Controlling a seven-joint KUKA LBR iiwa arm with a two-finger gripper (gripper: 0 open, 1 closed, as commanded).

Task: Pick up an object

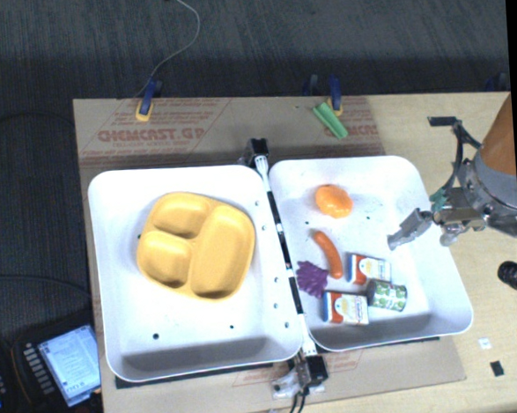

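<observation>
A: Two white bins stood side by side, and I took the right bin (416, 181) as my landmark. Nearest the camera, at its front wall, lay a small juice carton (345, 308), with a green-labelled can (387, 296) touching it on the arm's side. Just behind them was a second carton (365, 268), and a purple grape bunch (312, 278) sat toward the wall shared with the other bin.

B: And the sausage?

A: The orange sausage (328, 250) lay in the middle of that bin, between the grapes and the second carton. Farther back was the orange fruit (333, 200), alone, well apart from the rest.

B: Which one would be easiest?

A: I judged the fruit. It looked light, firm and round, so it could slip; a hold across its widest part seemed best.

B: The gripper?

A: The gripper (408, 229) hung over the bin's right side with its fingers apart and nothing between them. In the left bin (112, 256) lay a yellow moulded tray (195, 243).
</observation>
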